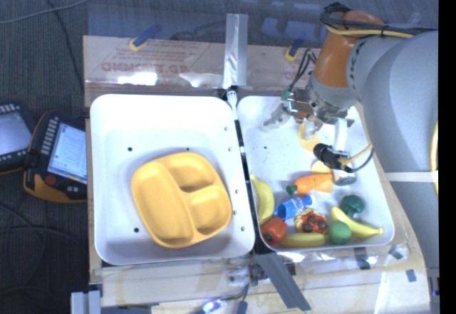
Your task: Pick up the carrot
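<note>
The orange carrot (314, 182) lies in the right bin (274, 149), about midway along its right side, with its tip pointing left. My gripper (309, 127) hangs over the far part of that bin, above and apart from the carrot. Its fingers (275, 117) look spread, so it is open, and nothing is held between them. A pale yellow object (307, 137) lies on the bin floor under the gripper. A black cable fitting (325, 155) hangs between the gripper and the carrot.
The near end of the right bin holds a banana (262, 196), a blue bottle (293, 206), a red tomato (274, 231), a green broccoli (350, 203), a second banana (360, 226) and a lime (340, 233). The left bin (114, 120) holds a yellow divided plate (182, 199).
</note>
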`<state>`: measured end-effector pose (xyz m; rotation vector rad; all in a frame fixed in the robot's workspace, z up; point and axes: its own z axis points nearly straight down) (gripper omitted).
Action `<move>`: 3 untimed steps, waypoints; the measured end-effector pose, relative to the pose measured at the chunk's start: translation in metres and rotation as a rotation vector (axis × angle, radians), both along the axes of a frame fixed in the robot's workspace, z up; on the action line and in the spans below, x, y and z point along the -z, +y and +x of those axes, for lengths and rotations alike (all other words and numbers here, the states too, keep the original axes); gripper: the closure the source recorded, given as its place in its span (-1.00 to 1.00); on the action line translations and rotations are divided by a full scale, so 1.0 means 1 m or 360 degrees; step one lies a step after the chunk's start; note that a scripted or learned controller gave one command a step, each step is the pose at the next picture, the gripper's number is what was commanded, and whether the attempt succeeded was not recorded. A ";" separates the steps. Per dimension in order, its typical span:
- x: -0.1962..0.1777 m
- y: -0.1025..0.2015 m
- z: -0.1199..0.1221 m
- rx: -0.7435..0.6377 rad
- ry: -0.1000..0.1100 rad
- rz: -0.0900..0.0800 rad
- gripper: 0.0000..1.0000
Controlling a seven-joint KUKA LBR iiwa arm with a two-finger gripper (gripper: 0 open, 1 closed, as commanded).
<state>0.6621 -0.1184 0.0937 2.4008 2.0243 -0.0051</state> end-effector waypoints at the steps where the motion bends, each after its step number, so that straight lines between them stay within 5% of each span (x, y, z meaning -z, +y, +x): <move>1: -0.030 -0.028 -0.098 -0.0011 0.0003 0.0004 -1.00; 2: 0.003 -0.021 -0.134 0.0048 -0.0029 -0.0004 -1.00; 3: -0.007 -0.021 -0.134 0.0049 -0.0030 -0.0003 1.00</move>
